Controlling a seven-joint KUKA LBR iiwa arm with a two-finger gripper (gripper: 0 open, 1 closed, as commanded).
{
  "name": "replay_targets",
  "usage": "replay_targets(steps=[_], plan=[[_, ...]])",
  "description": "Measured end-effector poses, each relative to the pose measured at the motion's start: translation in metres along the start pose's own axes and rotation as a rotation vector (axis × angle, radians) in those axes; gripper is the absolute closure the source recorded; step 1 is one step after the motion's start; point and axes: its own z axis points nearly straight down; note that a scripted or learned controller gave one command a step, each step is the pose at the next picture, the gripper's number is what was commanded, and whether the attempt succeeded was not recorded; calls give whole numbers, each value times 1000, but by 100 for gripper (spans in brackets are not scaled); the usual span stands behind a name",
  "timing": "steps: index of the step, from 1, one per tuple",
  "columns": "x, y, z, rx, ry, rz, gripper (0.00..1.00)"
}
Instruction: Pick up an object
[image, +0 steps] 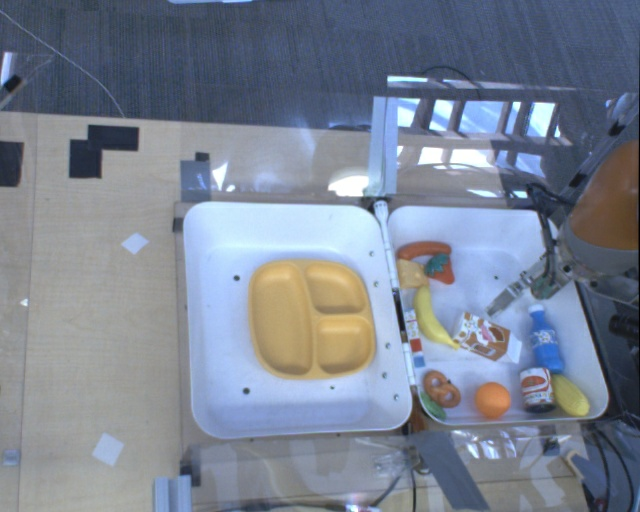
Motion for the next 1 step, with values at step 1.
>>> replay_targets(steps=[1], plan=[[32,8,-43,6,9,79,0]])
